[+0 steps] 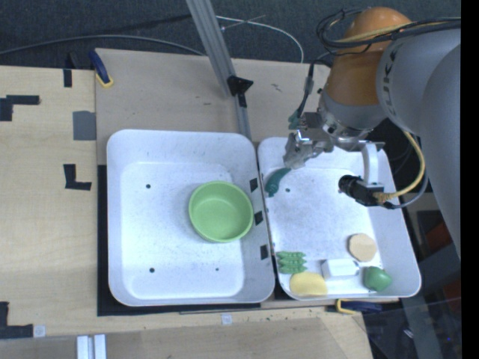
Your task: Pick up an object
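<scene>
Overhead slanted view of the bench [165, 88] with two shallow white bins side by side. The grey arm [430, 66] enters from the right, its orange band [370, 25] above the wrist. The gripper [298, 155] hangs over the far left corner of the right bin [314, 215]. Whether it is spread or closed cannot be told from this angle.

The candidate object, a small teal piece [275, 179], sits directly below and to the left of the gripper's tip. It lies close to the wall shared by the two bins. It appears to touch the tip, but a grasp cannot be confirmed.

Along the near edge of the right bin there are, from left to right:
- a green ridged piece [291, 260]
- a yellow lump [307, 283]
- a white block [339, 268]
- a green ball [377, 278]

A tan disc [362, 247] lies just behind the white block and the ball.

The left bin [150, 223] holds a light green bowl [220, 212], upright and right of centre. A grey metal pole [213, 36] slants across the far bench toward the gap between the bins. Black tape marks [75, 176] lie on the bench at left.
</scene>
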`<state>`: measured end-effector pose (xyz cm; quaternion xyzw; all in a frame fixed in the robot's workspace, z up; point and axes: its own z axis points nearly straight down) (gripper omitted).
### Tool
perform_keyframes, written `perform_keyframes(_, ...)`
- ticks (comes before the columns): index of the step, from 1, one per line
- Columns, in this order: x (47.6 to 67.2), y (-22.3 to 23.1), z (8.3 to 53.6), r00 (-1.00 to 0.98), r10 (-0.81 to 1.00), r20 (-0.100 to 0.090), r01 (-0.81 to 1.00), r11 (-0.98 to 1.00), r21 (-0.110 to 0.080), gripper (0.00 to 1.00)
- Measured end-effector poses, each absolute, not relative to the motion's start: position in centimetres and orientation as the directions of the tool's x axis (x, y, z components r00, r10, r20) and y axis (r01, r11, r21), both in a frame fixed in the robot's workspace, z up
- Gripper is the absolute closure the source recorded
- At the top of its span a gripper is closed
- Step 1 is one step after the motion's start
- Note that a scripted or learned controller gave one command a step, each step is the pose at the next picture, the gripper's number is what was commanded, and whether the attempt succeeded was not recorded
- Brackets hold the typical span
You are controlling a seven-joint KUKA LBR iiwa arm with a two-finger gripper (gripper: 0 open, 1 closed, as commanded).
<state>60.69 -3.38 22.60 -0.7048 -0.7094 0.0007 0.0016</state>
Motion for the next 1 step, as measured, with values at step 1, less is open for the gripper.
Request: perform_keyframes(1,61.91,2.39,23.39,-0.008,1.0,0.002,1.0,0.008,0.0,1.0)
